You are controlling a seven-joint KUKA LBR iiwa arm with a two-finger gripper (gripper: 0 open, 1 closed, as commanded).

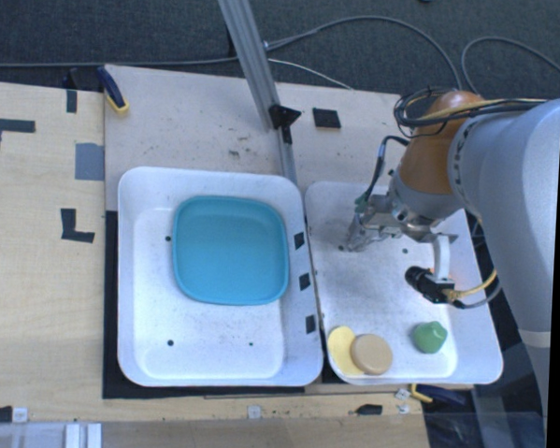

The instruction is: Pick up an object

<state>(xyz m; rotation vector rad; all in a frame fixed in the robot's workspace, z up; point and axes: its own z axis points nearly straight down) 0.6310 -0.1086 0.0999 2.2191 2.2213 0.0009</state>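
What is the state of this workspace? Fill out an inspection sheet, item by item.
Surface: wooden bench bearing a left bin and a right bin, side by side.
Job's things: blue plate lying flat in the left bin; green object, tan round object and yellow object along the right bin's near edge, the tan one overlapping the yellow.
Clutter: nothing seen.
Grippers: gripper low over the right bin's far left part, apart from all three objects; nothing seen between its fingers.
Cables: black cables on the dark floor beyond the bench; more looped on the wrist.
Surroundings: dark tape patches on the bench; metal pole.
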